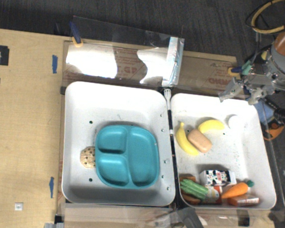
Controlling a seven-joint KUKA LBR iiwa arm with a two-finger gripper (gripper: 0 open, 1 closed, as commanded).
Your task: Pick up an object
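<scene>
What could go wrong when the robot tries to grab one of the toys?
1. The carrot, small box and green vegetable are crammed together in the right bin's near corner, so the gripper might catch two or miss.
2. The banana touches the pink oval toy and could get knocked aside.

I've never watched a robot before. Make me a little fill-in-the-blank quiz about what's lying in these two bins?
1. The teal tray lies in the ____ bin.
2. The cookie sits just ____ of the tray.
3. The pink object rests against the ____.
4. The carrot lies in the ____ bin.

Missing words: left; left; banana; right
</scene>
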